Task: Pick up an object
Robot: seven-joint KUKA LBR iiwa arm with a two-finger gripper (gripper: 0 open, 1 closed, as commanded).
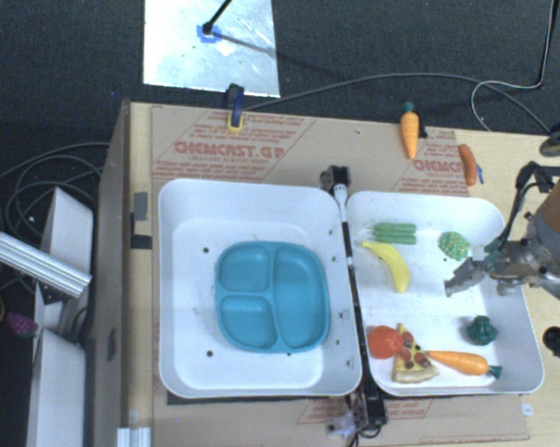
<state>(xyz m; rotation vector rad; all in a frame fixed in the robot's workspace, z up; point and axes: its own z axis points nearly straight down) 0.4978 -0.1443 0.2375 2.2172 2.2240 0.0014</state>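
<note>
we lose most of the arm (550, 241) past the right edge, beside the right bin (509, 385). the gripper (465, 275) over that bin is too blurred for us to read its fingers. a dark lump (482, 330) below it is too small to name.

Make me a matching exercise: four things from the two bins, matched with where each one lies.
Things:
1. blue divided plate
2. banana
3. pizza slice
4. dark green broccoli

Places:
A. right bin, near front edge beside the tomato
B. left bin, middle
C. right bin, right side, below the gripper
D. right bin, just below the green beans

Pairs: 1-B, 2-D, 3-A, 4-C
</note>
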